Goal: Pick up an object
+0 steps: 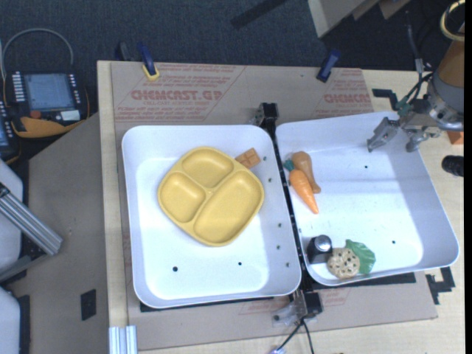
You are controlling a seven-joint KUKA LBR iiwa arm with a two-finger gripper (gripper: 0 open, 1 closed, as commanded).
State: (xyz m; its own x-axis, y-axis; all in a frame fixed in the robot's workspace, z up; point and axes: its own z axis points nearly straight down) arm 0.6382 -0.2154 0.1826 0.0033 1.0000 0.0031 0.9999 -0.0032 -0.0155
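My gripper hangs over the far right part of the right bin, its two fingers spread apart with nothing between them. Against that bin's left wall lies an orange carrot beside a tan piece. At the bin's near left corner sit a small black and silver object, a cookie and a green leafy piece. The left bin holds a yellow divided plate and a small orange block at the plate's far edge.
The bins rest on a cardboard sheet held by blue clamps at the back. A teach pendant lies off the bench at the far left. White bin floor shows between the gripper and the carrot.
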